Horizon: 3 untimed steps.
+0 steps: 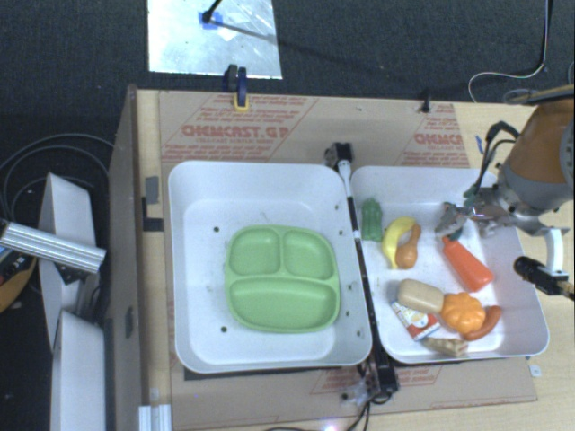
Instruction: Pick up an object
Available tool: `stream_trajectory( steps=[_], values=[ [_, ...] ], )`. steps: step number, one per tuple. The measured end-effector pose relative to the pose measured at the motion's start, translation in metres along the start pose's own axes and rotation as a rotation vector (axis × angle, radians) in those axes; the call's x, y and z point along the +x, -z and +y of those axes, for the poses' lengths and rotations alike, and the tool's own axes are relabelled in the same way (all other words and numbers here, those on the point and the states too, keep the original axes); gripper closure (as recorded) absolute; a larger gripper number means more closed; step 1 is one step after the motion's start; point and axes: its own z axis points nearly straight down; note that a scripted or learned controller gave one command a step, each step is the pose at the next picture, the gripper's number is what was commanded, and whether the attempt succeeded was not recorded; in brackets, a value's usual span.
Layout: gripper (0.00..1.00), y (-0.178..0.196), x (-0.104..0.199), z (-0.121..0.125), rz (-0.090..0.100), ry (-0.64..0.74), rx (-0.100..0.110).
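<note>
The counter (296, 119) was a flat tan board printed with red lettering, set on a dark, speckled floor (72, 52). A shiny square sheet (214, 23) lay on the floor beyond the counter's far edge, and a small clamp (236, 83) sat at that edge. Black cables (36, 164) looped at the left beside white blocks (76, 232) and a ribbed metal bar (52, 245).

Two shallow white bins with rounded corners sat side by side, touching along a dark seam. The left bin (193, 205) held a pale green tray (282, 278), smooth plastic, with two small compartments over one long one.

The right bin (530, 326) held the toy food, all glossy and moulded. A green piece (370, 218) lay against the left wall. Just beside it lay a curved yellow banana (393, 234), touching a small brown-orange piece (408, 252). An orange carrot (467, 264), tapered, lay slanted in the middle. Below it a beige loaf shape (420, 295) touched a ridged orange pumpkin (462, 312), with a red-and-white packet (419, 324) and a reddish sausage (492, 319) tucked by them.

The grey arm with its orange band (544, 142) reached in from the right. The gripper (455, 221) was low over the right bin, just above the carrot's upper end; I could not tell whether the jaws were spread or pressed together, and nothing showed between them.
</note>
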Motion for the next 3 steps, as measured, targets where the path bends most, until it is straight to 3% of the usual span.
stream_trajectory(
  steps=[1, 2, 3],
  values=[
    [0.0, -0.036, -0.001, -0.038, 0.002, -0.002, 0.004],
    [1.0, -0.023, -0.001, -0.035, 0.0, 0.0, -0.003],
    [1.0, 0.086, 0.059, -0.029, 0.001, 0.009, -0.01]
  ],
)
